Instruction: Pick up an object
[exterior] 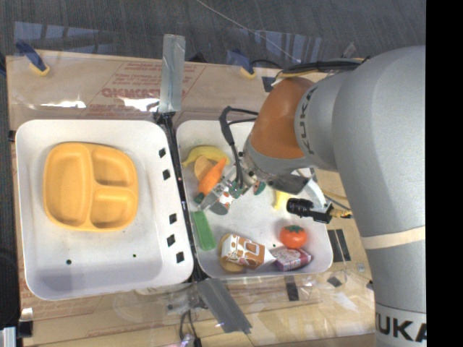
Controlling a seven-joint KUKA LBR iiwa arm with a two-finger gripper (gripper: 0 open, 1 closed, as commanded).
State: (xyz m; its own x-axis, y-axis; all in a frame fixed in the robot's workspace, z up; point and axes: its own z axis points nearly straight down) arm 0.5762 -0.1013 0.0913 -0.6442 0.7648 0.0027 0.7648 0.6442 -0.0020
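My gripper [219, 194] is low in the right bin [318, 260], near its left side, under the grey arm with its orange band. An orange carrot [210, 175] lies slanted just up and left of the gripper, touching or nearly touching it. A yellow banana [203, 154] lies behind the carrot. A green stick-shaped item [202, 229] lies along the bin's left wall, just below the gripper. At the front of the bin lie a brown and white carton [241, 252], a red tomato [293, 236] and a small purple box [291, 259].
The left bin [87, 273] holds a yellow divided plate [90, 185] toward its back left. A taped divider [176, 194] separates the two bins. The arm covers the right bin's back right part, and a yellow item [277, 199] peeks from beneath it.
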